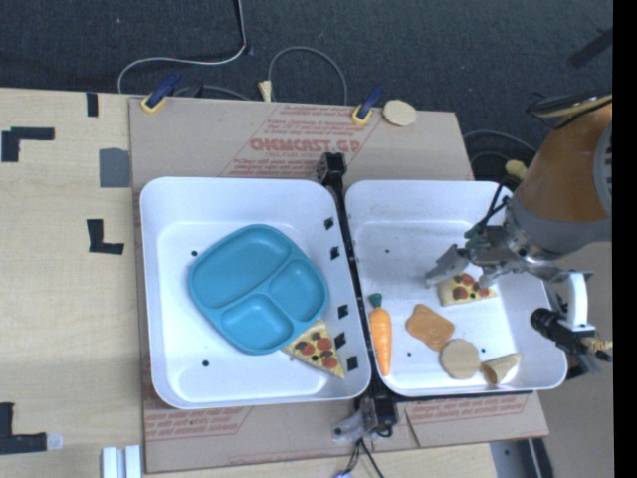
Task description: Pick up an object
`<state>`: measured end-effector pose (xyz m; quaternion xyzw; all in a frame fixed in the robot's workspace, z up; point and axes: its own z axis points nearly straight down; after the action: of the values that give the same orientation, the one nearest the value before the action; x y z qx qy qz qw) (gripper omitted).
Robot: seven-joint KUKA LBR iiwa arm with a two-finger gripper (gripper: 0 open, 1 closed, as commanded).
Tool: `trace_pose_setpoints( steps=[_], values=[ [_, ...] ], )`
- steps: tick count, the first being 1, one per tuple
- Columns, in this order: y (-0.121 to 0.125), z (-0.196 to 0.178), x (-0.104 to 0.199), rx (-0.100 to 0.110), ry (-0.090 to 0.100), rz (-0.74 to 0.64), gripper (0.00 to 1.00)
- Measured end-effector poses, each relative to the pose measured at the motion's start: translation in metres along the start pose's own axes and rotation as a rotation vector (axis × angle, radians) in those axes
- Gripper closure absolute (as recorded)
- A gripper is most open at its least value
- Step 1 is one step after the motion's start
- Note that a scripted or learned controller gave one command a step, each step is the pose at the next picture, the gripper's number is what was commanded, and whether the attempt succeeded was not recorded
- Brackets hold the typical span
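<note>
My gripper hangs low over the right bin, near its right side. It is open, with one grey finger reaching out to the left. Right below it lies a small pizza slice on the bin floor, partly covered by the gripper; nothing is lifted. Nearer the front of this bin lie an orange carrot, a brown toast piece, a round tan biscuit and a pale wedge.
The left bin holds a blue divided plate and a second pizza slice at the plate's front right corner. A black divider separates the bins. A round tan disc lies on the cardboard behind the bins.
</note>
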<state>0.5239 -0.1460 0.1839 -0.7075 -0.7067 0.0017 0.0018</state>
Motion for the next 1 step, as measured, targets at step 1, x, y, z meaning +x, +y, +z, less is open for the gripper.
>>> trace_pose_setpoints(
  steps=[1],
  values=[
    [-0.0198,0.102,0.0114,-0.009,-0.004,-0.001,0.0]
  ],
)
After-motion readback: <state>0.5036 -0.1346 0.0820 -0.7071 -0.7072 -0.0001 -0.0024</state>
